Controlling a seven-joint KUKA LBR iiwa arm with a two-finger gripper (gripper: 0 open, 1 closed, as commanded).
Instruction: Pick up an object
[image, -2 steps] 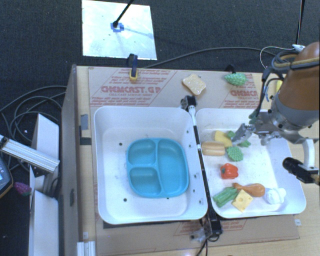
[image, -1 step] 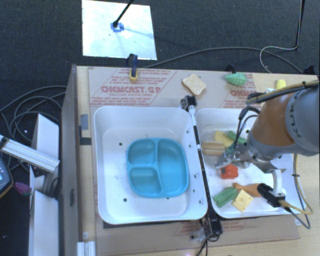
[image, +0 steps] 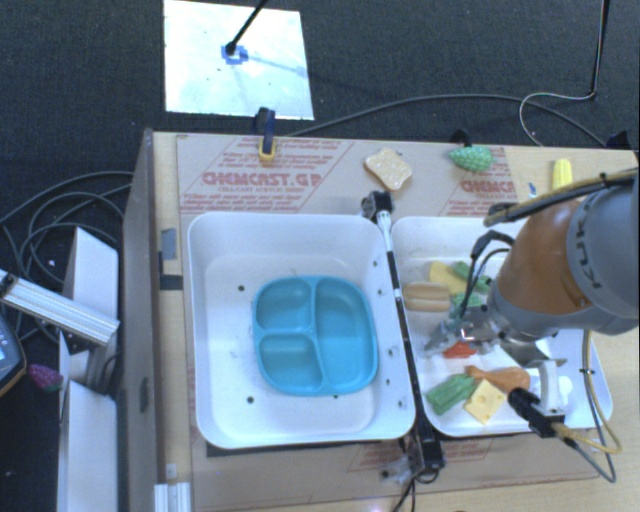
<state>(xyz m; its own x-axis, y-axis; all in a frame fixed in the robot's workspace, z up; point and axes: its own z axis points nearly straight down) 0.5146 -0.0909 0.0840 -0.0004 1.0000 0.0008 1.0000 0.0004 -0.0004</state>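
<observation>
Right bin (image: 430, 232), arm (image: 560, 265) bent over, pincer (image: 455, 335) low

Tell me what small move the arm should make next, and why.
Probably lower a little and close: the gripper sits low in the right white bin, right beside the small red-orange toy piece, with nothing visibly between its fingers yet.

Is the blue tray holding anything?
Empty: all compartments of the blue tray show bare blue plastic; it lies flat in the left bin.
</observation>
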